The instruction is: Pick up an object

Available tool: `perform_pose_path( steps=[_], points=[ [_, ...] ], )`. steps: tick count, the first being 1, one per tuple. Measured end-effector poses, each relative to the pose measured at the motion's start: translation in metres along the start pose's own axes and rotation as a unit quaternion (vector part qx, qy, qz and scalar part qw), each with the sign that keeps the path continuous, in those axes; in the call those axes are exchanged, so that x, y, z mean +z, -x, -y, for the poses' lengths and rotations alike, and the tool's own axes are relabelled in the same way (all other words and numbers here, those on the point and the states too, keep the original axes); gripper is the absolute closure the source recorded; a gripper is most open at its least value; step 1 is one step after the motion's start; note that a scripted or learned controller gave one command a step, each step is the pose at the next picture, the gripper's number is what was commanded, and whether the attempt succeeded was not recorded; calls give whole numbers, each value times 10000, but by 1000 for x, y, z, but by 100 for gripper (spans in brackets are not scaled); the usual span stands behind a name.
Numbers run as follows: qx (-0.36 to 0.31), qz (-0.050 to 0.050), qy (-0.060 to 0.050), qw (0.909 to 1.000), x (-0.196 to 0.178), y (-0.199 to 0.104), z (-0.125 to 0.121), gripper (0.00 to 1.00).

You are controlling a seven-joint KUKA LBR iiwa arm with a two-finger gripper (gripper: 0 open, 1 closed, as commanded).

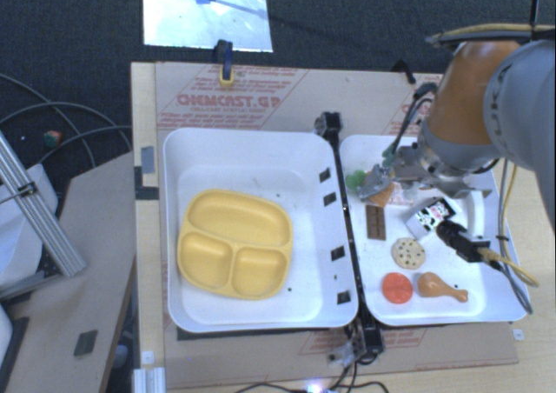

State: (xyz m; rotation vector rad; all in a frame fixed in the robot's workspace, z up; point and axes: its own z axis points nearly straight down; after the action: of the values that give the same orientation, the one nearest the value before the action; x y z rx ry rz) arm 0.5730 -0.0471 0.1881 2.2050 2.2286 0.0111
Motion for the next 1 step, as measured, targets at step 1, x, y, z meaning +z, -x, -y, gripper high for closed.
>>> perform_pose_path(
  steps=[1],
  points=[
    [32,25,35,10000,80,48,6,0]
  ],
)
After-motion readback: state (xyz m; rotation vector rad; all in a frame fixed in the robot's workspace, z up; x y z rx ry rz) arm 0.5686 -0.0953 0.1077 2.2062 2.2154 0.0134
